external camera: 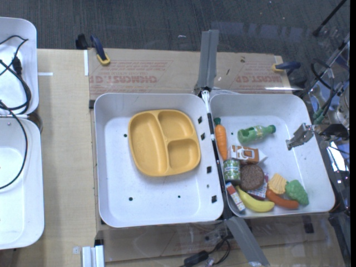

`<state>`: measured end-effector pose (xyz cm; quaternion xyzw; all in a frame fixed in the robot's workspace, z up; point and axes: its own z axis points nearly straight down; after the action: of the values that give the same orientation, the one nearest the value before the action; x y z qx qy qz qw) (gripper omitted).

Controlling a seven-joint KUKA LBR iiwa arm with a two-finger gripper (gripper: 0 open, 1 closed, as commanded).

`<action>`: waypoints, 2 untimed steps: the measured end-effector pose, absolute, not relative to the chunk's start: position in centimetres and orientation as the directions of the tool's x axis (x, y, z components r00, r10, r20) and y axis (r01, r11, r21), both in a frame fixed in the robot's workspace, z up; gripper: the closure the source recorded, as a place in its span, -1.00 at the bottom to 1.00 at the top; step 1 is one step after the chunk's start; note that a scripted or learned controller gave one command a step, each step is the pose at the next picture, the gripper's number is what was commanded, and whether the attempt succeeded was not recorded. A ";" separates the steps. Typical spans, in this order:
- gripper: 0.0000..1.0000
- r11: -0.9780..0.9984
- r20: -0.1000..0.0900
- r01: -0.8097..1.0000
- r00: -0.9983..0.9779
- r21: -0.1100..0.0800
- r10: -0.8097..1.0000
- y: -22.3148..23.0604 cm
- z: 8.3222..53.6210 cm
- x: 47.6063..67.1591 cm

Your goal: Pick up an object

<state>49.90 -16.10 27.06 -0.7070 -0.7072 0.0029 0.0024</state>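
Note:
The right bin [278,107] holds a pile of toy food along its left and front sides. There is a carrot [221,141], a green bottle [256,132], an orange and white carton [245,153], a small can [231,170], a brown patty [252,176], a banana [255,201], a yellow wedge [276,182], a green broccoli [297,192] and an orange sausage [281,201]. My gripper [297,137] hangs over the right side of this bin, to the right of the bottle and apart from every item. Nothing is seen in it.
A yellow divided plate [164,142] lies in the left bin [111,166]. A grey divider post [208,60] stands behind the seam between the bins. Blue and yellow clamps [100,50] sit at the cardboard's back corners. White tubs with black cable [14,93] are at far left.

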 end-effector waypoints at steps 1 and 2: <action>-1.00 0.168 0.002 0.986 -0.168 -0.008 0.986 -13.4 14.4 55.4; -1.00 0.211 -0.006 0.977 -0.211 0.016 0.977 -12.6 11.2 55.3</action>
<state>55.25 -12.56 11.19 -0.6279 -0.7782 -0.0045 -0.0074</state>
